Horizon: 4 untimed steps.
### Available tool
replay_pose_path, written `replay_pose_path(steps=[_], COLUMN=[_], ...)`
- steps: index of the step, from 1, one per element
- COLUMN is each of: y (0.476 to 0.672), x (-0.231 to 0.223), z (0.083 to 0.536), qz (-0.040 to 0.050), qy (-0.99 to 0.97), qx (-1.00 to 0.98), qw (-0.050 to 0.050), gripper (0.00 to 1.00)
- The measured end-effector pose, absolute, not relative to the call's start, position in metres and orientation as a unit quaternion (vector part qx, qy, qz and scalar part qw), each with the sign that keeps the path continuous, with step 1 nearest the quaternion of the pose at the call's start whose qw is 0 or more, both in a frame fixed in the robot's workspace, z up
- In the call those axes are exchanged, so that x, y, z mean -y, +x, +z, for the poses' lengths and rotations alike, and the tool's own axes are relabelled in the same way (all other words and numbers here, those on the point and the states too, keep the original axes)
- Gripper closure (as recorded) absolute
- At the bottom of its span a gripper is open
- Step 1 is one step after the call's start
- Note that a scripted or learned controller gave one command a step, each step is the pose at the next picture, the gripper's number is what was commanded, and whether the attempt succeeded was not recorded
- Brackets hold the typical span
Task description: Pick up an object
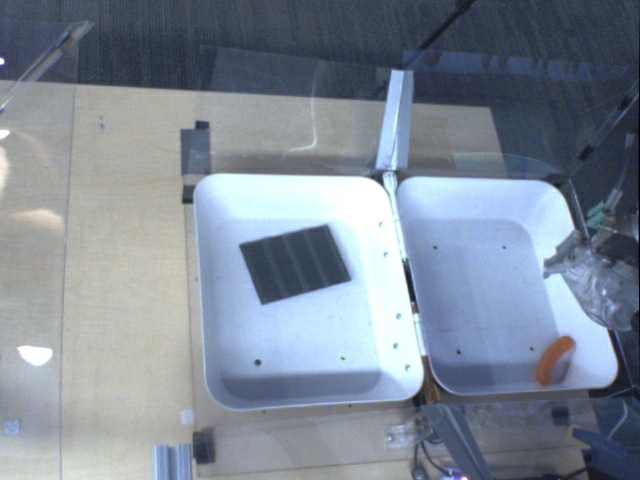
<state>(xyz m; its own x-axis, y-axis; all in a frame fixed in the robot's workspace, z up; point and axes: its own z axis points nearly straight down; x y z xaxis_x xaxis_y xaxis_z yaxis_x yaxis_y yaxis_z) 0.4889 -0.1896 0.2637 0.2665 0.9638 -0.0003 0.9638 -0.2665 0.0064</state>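
I cannot tell how far the fingers (572,258) are open; they hang over the right bin's (470,193) edge, likely because the orange object (554,360) lies near, just camera-side of them; the dark ribbed pad (296,263) is well apart.

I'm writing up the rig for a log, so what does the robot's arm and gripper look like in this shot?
Little of it is in frame. At the right edge of the camera view, over the right bin, sits a pale grey, partly see-through, crinkled-looking gripper with a darker pointed tip. Thin dark cables and a short green piece run up from it. No markings are legible, and its finer shape is too blurred to tell.
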Motion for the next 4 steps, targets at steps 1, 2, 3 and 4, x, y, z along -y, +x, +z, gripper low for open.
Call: replay_pose_path(steps=[1,2,3,4], y=[0.488,0.487,0.488,0.487], x=[0.186,0.196,0.175,0.179], z=[0.227,0.129,0.248,0.092], qz=[0.0002,-0.0005,0.0014,0.0004], qy=[0.881,0.861,0.907,0.912], qx=[-0.472,-0.509,-0.42,-0.41], qw=[0.0,-0.001,0.001,-0.001], gripper=[0.0,0.0,0.0,0.0])
